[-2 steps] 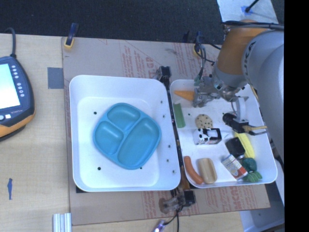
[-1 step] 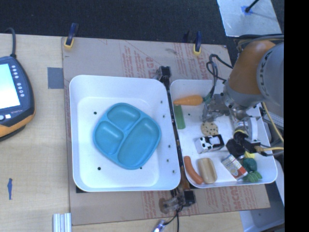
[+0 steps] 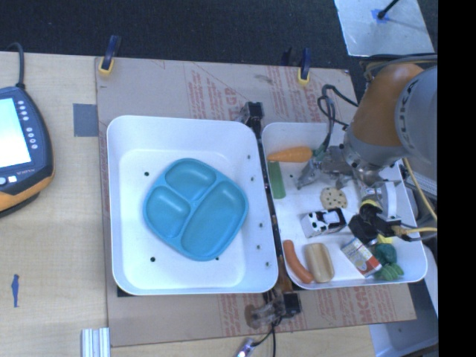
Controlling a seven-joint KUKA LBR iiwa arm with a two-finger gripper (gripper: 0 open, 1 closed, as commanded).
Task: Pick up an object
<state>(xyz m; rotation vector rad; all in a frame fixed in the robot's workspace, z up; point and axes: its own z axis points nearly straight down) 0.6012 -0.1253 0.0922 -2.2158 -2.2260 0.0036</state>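
The right white bin [image 3: 416, 272] holds several small toys. An orange carrot [image 3: 290, 155] lies at its far left, with a green block [image 3: 277, 179] just below it. A round spotted cookie [image 3: 334, 197] sits in the middle, and a black-and-white cow toy [image 3: 324, 222] is below that. My gripper [image 3: 320, 171] hangs over the bin's upper middle, just right of the carrot and above the cookie. I see nothing held in it. The grey arm with its orange band [image 3: 383, 106] covers the bin's upper right.
A red sausage [image 3: 296, 262], a tan bun [image 3: 320, 262], a small bottle [image 3: 359, 255] and green broccoli [image 3: 387, 262] crowd the right bin's near edge. A blue divided plate [image 3: 195, 208] lies in the left bin [image 3: 123, 136]. A teach pendant [image 3: 18, 147] rests at far left.
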